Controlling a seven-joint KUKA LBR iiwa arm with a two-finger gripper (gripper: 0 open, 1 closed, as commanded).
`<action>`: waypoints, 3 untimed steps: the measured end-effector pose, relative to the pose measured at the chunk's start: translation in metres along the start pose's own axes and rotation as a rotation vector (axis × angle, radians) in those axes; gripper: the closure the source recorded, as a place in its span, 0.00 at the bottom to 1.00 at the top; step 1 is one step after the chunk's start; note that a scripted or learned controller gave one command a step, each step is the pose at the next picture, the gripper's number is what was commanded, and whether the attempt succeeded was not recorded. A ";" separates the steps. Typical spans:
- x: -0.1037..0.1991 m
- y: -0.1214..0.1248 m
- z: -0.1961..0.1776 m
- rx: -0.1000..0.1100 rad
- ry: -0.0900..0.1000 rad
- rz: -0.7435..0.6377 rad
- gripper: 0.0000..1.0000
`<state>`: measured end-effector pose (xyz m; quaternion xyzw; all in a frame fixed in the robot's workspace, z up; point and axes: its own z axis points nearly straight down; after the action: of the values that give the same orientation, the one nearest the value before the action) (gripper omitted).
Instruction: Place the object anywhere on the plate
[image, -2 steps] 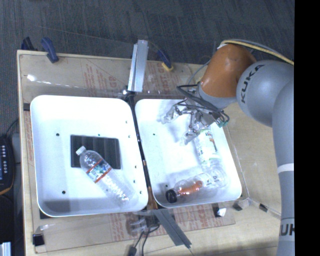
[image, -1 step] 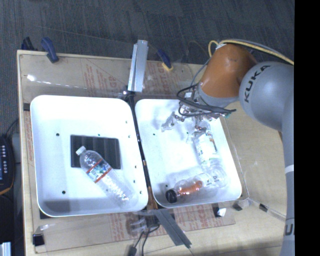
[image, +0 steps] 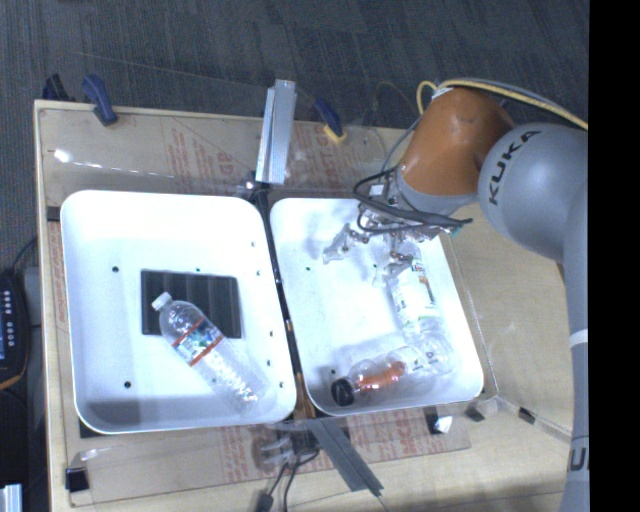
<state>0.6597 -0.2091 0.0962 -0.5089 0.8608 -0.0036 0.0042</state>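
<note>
Water bottle (image: 208, 352), clear plastic with a white cap and a red-and-blue label band, lies on its side in the left bin (image: 90, 225). Its cap end points far-left and rests over the near-left corner of the black rectangular plate (image: 205, 295). Its base points near-right, off the plate and onto the white floor of the bin. The print on its label is too small to read. The bottle is well apart from the hand, with the rims of both bins between them.

The worktop (image: 150, 140) is a pale board with faint red printing that cannot be made out. Blue clamps (image: 99, 100) grip its far edge, and a grey metal bar (image: 275, 130) stands at the far side where the two bins meet.

In the right bin (image: 310, 290), a clear bottle with a black cap and an orange label (image: 375, 379) lies along the near wall. A second clear bottle (image: 417, 305) lies lengthwise toward the right wall; its label has small orange marks that are not legible.

The hand (image: 385, 238) hangs over the far part of the right bin, just beyond the far end of that second bottle. Glare and clutter hide it, so I cannot tell whether it is wide or narrow, nor whether it holds anything. Above it sits the orange band (image: 455, 140) of the grey arm (image: 540, 190), whose casing reads "KUKA".
</note>
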 end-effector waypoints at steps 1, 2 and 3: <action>0.000 0.000 0.000 0.000 0.000 0.000 0.00; 0.002 0.000 -0.006 -0.002 0.000 0.101 0.00; 0.002 0.000 0.000 -0.005 0.002 0.164 0.00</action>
<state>0.6586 -0.2105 0.0960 -0.4369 0.8995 -0.0015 0.0024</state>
